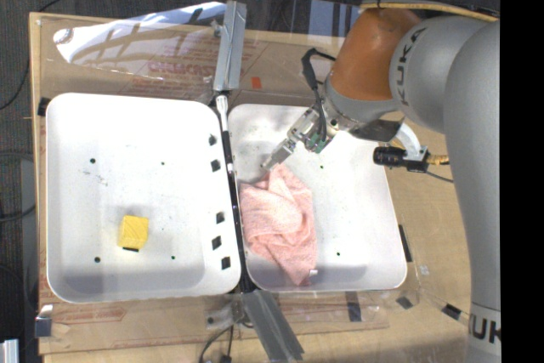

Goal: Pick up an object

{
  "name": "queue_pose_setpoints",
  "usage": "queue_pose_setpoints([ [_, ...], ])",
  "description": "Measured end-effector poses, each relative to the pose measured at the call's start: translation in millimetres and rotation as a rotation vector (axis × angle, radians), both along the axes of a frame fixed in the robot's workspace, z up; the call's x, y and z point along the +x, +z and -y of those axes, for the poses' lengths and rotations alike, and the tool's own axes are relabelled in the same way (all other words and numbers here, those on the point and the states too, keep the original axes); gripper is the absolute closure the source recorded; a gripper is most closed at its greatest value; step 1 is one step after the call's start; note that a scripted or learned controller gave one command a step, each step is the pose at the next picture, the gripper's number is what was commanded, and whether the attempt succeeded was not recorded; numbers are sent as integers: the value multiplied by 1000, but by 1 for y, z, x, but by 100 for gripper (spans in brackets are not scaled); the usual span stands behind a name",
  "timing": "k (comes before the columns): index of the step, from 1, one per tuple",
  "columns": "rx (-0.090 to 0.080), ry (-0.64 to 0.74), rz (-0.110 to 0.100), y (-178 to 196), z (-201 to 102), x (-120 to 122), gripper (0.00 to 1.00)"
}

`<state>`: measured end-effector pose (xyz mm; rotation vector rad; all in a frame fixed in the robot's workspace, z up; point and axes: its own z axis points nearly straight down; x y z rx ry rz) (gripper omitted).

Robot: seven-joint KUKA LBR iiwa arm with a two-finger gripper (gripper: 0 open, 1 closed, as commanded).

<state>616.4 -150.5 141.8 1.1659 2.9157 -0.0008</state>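
Camera view: the arm [425,72] reaches in from the right over the right bin [365,208], and its jaws [280,155] hang low just above the top edge of a pink cloth [279,221]. I cannot tell whether the jaws are open or closed; nothing shows between them. The cloth lies crumpled along the right bin's left wall, running from near the middle down toward the near rim. A small yellow block [133,231] sits in the left bin [127,140], well apart from the arm.

The cloth looks like the nearest target. To take it well, the jaws should come down onto a raised fold rather than the flat edge, and press deep enough to pinch fabric. Keeping clear of the wall between the bins matters, since the cloth hugs it.
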Motion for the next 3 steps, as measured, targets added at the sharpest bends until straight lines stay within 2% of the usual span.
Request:
queue_pose_setpoints([
  [1,1,-69,-3,-50,-4,-15,0],
  [2,1,-65,-4,-40,-4,-15,100],
  [3,0,-88,1,62,-24,20,100],
])
